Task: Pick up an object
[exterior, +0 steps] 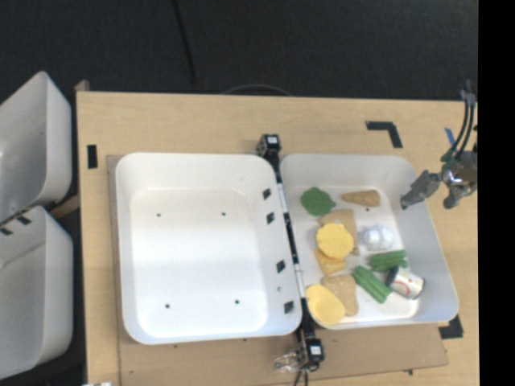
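**White bins, crowded right side**

No writing was legible anywhere. Toys crowded the right bin (418, 240): a yellow disc (335, 239) sat at its middle, a green leaf (318, 201) above-left. The gripper (434, 190) hung at its right rim, fingers spread, holding nothing.

Even, fairly bright overhead light. White bins (197, 248) near overexposed, wall detail washed out. Shadows faint, soft. Floor beyond bench (201, 119) dark, almost black. Overall image soft, low resolution; small items blurry.
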Controlling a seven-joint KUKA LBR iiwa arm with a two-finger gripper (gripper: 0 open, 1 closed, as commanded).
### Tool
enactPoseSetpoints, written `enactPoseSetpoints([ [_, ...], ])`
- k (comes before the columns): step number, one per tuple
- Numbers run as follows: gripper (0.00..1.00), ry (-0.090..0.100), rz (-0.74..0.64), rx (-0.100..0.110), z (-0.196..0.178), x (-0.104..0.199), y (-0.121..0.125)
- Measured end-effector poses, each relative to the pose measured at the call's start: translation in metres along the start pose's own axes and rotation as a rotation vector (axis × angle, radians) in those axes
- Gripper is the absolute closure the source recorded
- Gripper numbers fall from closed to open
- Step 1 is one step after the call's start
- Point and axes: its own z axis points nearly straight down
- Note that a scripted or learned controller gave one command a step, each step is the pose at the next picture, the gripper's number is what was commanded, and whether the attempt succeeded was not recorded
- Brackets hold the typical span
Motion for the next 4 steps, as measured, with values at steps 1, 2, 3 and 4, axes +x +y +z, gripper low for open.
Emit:
enactPoseSetpoints([
  [1, 0.00, 0.003, 0.002, 0.007, 0.053, 0.044, -0.056],
  [2, 0.00, 0.004, -0.006, 0.007, 0.193, 0.105, -0.054],
  [3, 1.00, 0.000, 0.008, -0.002, 0.176, 0.100, -0.052],
  [4, 1.00, 0.000, 0.017, -0.006, 0.166, 0.099, -0.051],
])
